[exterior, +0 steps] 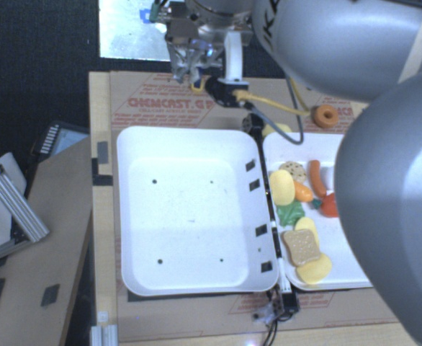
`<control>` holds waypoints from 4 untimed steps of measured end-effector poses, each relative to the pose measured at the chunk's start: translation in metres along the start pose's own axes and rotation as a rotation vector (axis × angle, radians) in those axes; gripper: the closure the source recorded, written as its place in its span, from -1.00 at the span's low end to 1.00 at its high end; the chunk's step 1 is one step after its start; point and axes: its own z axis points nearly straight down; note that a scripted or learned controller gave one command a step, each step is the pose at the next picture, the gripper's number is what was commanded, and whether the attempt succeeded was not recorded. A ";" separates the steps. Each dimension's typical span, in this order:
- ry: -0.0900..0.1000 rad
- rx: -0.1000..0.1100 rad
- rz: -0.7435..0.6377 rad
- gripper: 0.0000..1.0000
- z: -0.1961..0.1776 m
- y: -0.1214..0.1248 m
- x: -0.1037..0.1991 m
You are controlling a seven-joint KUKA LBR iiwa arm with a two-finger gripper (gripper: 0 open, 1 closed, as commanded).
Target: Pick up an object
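The cardboard-covered table (182, 96) is carrying two shallow white plastic bins. You are viewing the left bin (189, 207) bare; the right bin (344, 262) is holding toy food: a yellow lemon (281, 187), a tan bread slice (302, 246), an orange sausage (316, 176). The claw (189, 67) is hovering beyond the left bin's far rim; you cannot tell its opening.

Red block letters printed on the brown cardboard sheet (169, 101) that lies under the bins read "CHEMCAST", followed by what looks like a "G" and further characters too blurred to read. On the grey arm (319, 27), two dark letters, "KA", show near the top. More red print along the cardboard's lower edge is illegible.
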 end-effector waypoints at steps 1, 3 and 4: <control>0.000 0.000 0.000 1.00 -0.033 0.000 0.000; 0.000 -0.002 0.001 1.00 -0.091 0.001 -0.001; 0.001 -0.001 0.001 1.00 -0.126 -0.020 0.000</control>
